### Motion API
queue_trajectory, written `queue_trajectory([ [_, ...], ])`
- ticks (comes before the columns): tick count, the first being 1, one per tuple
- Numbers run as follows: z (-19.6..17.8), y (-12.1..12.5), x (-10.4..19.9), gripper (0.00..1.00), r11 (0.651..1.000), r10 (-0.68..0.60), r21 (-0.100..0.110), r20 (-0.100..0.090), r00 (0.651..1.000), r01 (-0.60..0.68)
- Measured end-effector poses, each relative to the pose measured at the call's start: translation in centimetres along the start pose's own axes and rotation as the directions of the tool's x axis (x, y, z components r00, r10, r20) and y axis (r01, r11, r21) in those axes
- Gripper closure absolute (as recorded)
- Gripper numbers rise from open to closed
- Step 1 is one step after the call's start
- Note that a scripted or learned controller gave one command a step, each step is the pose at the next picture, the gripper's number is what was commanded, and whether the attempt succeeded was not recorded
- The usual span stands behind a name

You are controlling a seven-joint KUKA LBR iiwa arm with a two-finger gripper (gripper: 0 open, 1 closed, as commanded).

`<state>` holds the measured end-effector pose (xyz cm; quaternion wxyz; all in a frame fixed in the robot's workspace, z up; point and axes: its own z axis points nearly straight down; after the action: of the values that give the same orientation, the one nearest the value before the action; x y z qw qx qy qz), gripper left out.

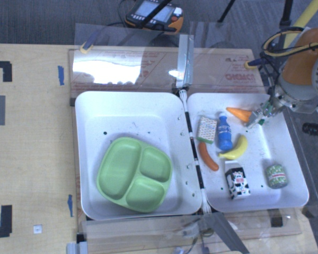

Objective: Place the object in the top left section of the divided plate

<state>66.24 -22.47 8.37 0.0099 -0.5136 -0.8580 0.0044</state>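
Observation:
A green divided plate (133, 174) lies in the left bin (95, 115), with nothing in its sections. The right bin (294, 157) holds an orange carrot (237, 112), a blue bottle (224, 133), a yellow banana (235, 149), an orange-red sausage (208, 156), a speckled cracker box (206, 128), a cow-patterned milk carton (236, 182) and a green can (276, 175). My gripper (258, 116) hangs low at the back right of the right bin, right beside the carrot's right end. The view does not show anything held in it.
A metal divider (193, 142) separates the two bins. A clear panel (127, 65) stands behind them. A handheld controller (152, 14) lies on the floor beyond. The arm's orange band (302, 62) is at the right.

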Motion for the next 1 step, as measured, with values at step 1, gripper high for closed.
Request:
queue_trajectory([
  [1, -0.01, 0.31, 0.37, 1.0, 0.999, -0.046, -0.006, 0.007, 0.999, 0.046],
])
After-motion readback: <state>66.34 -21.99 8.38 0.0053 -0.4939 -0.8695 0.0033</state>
